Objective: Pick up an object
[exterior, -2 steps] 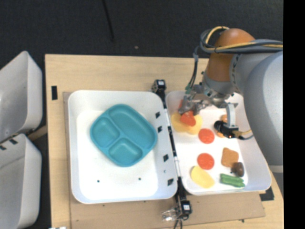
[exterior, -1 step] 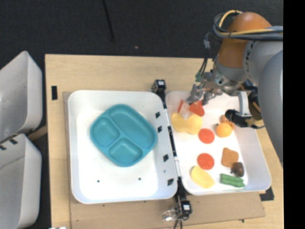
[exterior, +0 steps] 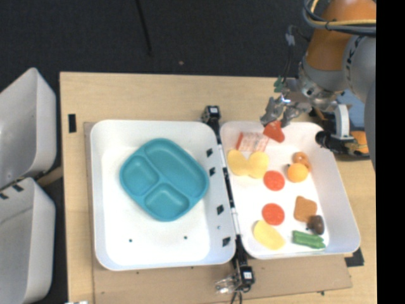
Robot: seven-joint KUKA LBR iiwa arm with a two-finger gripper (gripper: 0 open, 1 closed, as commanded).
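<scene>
One red piece (exterior: 273,132) apparently clamped between fingers (exterior: 271,116) above right bin (exterior: 345,189); best raised straight, slowly, clear of neighbouring food.

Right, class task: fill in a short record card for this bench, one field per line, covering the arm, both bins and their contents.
arm: gripper above right bin's far left corner
at gripper: small red piece at its tips, grip unclear
left bin: blue divided plate
right bin: toy foods, including two orange discs, green bean, brown piece
</scene>
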